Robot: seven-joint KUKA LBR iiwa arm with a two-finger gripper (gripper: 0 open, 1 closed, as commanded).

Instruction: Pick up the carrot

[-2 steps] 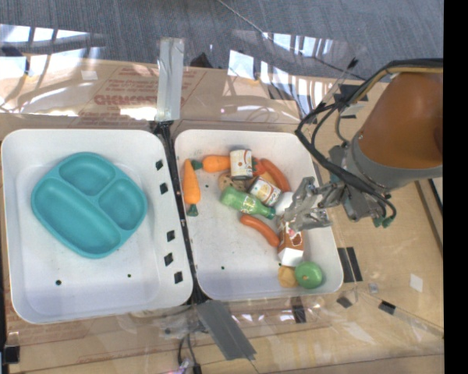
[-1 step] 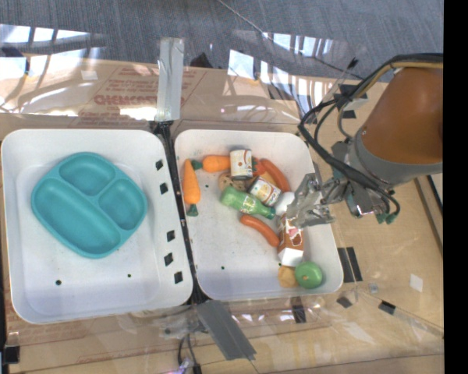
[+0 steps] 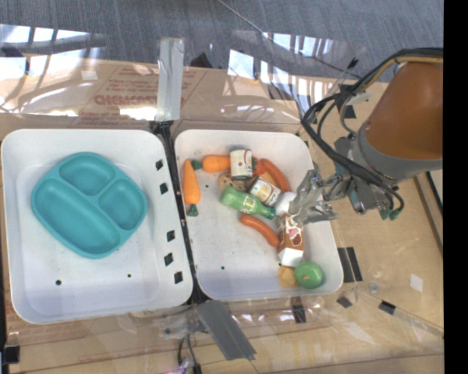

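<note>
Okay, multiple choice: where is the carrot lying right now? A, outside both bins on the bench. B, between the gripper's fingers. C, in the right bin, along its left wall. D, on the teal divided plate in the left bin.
C: the carrot lies in the right bin against its left wall, apart from the gripper and the teal plate.

We see the desk [image 3: 390, 318]: brown board surface under a glossy, glare-streaked clear cover, with black tape marks near the front right. Two shallow white bins sit directly on it, side by side and touching: left bin [image 3: 15, 287], right bin [image 3: 218, 283]. A grey tape strip [image 3: 169, 76] runs back from their seam.
</note>
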